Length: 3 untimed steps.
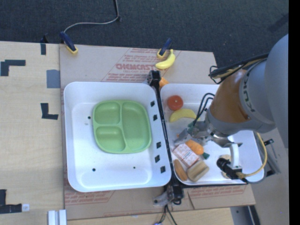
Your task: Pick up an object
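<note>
Arm [248,97] over right bin [255,165]; pincer [191,134] low among toy foods, beside banana [182,115]; grip state unclear.

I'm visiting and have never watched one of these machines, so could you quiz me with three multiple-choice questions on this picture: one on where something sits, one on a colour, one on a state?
1. Where does the green divided plate lie?
A. In the left bin
B. In the right bin
C. On the cardboard

2. What colour is the round fruit beside the banana?
A. Blue
B. Red
C. White

3. How does the green plate lie?
A. Flipped over
B. Flat, compartments up
C. Propped on the bin wall

Answers:
1. A, it lies alone on the left bin's floor.
2. B, it is red with a dark stem spot.
3. B, its three hollows face the camera.
</note>
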Each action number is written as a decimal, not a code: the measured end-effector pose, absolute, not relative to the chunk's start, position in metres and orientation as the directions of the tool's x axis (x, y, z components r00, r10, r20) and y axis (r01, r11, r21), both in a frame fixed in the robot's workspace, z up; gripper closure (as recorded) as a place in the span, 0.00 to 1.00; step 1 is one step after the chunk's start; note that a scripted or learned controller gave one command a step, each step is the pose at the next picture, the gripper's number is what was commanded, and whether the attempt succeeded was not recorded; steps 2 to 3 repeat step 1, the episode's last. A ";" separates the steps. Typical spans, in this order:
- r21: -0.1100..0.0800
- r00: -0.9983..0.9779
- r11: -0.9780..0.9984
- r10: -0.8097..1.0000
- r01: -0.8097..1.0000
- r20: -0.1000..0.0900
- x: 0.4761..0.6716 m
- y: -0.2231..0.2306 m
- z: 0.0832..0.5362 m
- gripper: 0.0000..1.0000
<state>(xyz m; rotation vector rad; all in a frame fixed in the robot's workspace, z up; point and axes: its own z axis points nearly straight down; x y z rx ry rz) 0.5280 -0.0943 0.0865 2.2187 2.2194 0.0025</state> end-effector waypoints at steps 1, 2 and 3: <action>0.006 0.000 0.000 1.000 1.000 -0.004 0.529 -0.095 0.096 1.00; 0.006 0.000 0.000 1.000 1.000 -0.004 0.529 -0.095 0.096 1.00; 0.006 0.000 0.000 1.000 1.000 -0.004 0.529 -0.095 0.096 1.00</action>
